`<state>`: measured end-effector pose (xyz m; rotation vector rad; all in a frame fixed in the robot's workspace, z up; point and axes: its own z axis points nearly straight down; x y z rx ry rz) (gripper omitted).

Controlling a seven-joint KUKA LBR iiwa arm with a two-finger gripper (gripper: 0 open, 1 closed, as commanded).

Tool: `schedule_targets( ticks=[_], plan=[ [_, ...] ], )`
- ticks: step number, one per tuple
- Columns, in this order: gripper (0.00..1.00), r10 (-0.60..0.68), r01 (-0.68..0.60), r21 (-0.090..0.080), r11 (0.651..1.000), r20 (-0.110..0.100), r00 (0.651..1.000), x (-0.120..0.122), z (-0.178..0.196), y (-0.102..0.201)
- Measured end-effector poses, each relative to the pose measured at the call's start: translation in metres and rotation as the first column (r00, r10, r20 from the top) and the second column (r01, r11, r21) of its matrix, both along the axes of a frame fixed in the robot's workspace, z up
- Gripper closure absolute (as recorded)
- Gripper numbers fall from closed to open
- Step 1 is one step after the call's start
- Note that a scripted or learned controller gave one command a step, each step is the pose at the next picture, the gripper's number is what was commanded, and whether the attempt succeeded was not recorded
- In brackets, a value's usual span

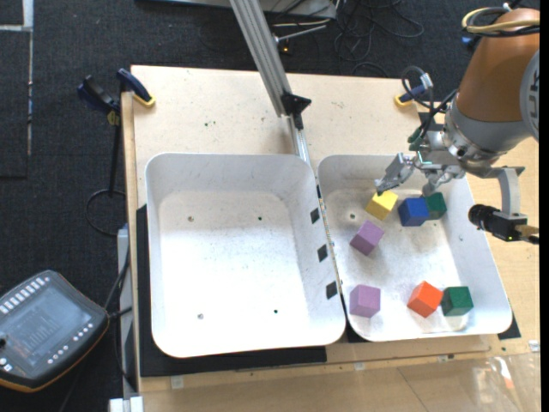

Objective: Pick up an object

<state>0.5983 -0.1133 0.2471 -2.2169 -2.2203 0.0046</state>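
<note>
Several small blocks lie in the right bin (480,269). A yellow block (383,202), a blue block (413,211) and a dark green block (436,204) cluster near its far end. One purple block (367,238) sits mid-bin; another purple block (364,300), an orange block (425,299) and a green block (457,300) lie by the near rim. My gripper (415,178) hangs open just above the far cluster, one finger (391,177) over the yellow block. Nothing is between its fingers.
The left bin (163,230) stands beside the right one, sharing a raised middle rim. A slanted metal post (257,41) runs down to the bins' far junction. Clamps sit at the bench's far corners, and a teach pendant (43,329) lies off the bench at lower left.
</note>
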Motion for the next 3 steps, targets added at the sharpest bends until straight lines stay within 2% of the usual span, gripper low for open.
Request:
schedule_targets(
  ticks=[1,3],
  plan=[
    [0.0,-0.001,0.001,-0.001,1.0,0.005,1.0,0.001,0.003,0.0],
    [0.0,0.0,0.0,0.0,1.0,0.0,1.0,0.002,-0.088,0.008]
  ],
)
